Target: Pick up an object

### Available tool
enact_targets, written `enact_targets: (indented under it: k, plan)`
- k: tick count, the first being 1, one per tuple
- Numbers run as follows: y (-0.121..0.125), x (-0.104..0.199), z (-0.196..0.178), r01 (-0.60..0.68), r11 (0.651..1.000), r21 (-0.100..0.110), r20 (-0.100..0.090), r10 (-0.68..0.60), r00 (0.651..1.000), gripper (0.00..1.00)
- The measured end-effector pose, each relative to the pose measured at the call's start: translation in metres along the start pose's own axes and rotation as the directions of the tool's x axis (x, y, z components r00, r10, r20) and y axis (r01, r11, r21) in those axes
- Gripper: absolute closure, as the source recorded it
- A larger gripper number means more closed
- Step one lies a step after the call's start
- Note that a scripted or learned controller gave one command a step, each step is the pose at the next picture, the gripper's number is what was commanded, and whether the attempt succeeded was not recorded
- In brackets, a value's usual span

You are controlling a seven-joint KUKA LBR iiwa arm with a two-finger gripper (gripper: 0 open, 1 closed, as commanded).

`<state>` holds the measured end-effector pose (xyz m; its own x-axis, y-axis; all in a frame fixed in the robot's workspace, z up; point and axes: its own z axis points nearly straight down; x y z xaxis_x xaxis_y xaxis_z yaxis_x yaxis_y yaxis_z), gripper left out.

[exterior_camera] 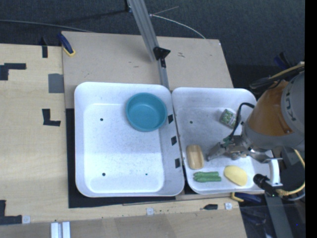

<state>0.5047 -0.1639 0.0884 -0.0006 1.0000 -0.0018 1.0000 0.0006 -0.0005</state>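
Observation:
In the right bin [208,99] lie a tan bread-like block [194,156], a green bean pod [206,177], a yellow lemon-shaped piece [236,175] and a small green-and-white can [227,116]. My gripper [214,153] hangs low in this bin, just right of the tan block and above the green pod, with its dark fingers pointing left. Nothing shows between them. The grey arm with its orange band [270,115] comes in from the right.
The left bin [89,148] holds a blue bowl [146,111] at its back right corner. A metal pole [146,26] slants down to the divide between the bins. The bench around them is tan board with black tape marks.

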Motion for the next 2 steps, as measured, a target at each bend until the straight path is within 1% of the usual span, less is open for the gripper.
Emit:
enact_targets:
  k: [1, 2]
  plan:
    - [0.001, -0.001, -0.012, 0.000, 1.000, -0.004, 0.003, 0.000, 1.000, 1.00]
    - [0.011, 0.002, -0.061, 0.002, 1.000, -0.003, -0.001, -0.002, 1.000, 1.00]
